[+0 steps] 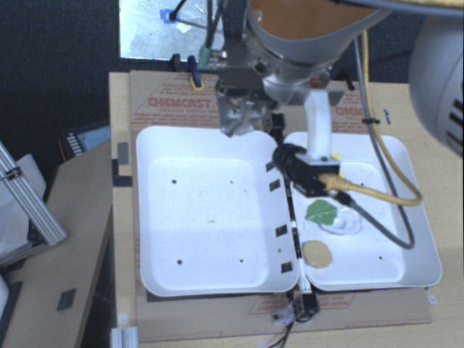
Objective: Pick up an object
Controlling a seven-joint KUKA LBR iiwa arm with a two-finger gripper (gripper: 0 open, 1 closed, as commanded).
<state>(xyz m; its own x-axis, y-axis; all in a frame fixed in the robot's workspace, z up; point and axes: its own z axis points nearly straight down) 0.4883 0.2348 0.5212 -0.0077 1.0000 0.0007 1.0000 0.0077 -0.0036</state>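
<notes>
1. At the far left a grey aluminium rail (32, 201) lies at a slant off the bench, and a dark panel (83, 142) with white stripes sits just above the bench's brown edge.
2. The bench (185, 96) is topped by brown board printed with red lettering; a blue-and-yellow clamp (194, 72) grips its far edge.
3. The left bin (163, 140) is white and shallow, with a few small dark dots on its floor.
4. The gripper (243, 118) hangs over the far right corner of the left bin, close to the rim. It is a grey metal block under the arm's wide wrist; I cannot tell whether it is parted or closed, and nothing can be seen between its tips.
5. A row of small black tabs (283, 230) runs down the seam where the two bins touch.
6. A black unit (308, 172) sits over the near side of that seam, with a white upright post (317, 129) above it and a yellow cable (384, 194) looping out of it to the right.
7. The right bin (417, 259) holds the objects: a green leaf (321, 211) lying against a white ring (348, 225), and a tan disc (317, 254) just nearer the camera, apart from both.
8. All three objects lie on the bin floor, well apart from the gripper.
9. The arm's grey casing (438, 56) fills the upper right, with its orange band (304, 9) above the wrist.
</notes>
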